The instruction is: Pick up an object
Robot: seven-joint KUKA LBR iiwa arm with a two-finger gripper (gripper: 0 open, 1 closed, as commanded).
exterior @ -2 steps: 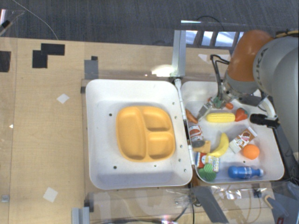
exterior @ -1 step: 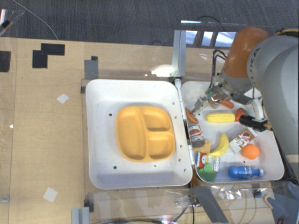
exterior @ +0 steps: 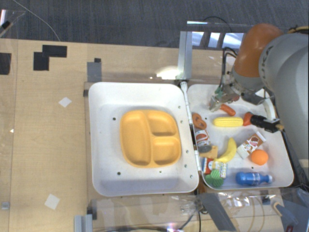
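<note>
Nearest the camera in the right bin, a blue bottle lies on its side along the front wall, with a green leafy toy at the front left corner. Just behind them sit an orange ball, a small carton and a banana. Further back a yellow corn cob lies crosswise, a pretzel to its left. Behind the cob rests a small red-orange sausage-shaped piece. The gripper hangs over the bin's back part, just above that piece; whether its claw is spread or pinched cannot be told. Across in the left bin, a yellow divided tray lies flat.
</note>
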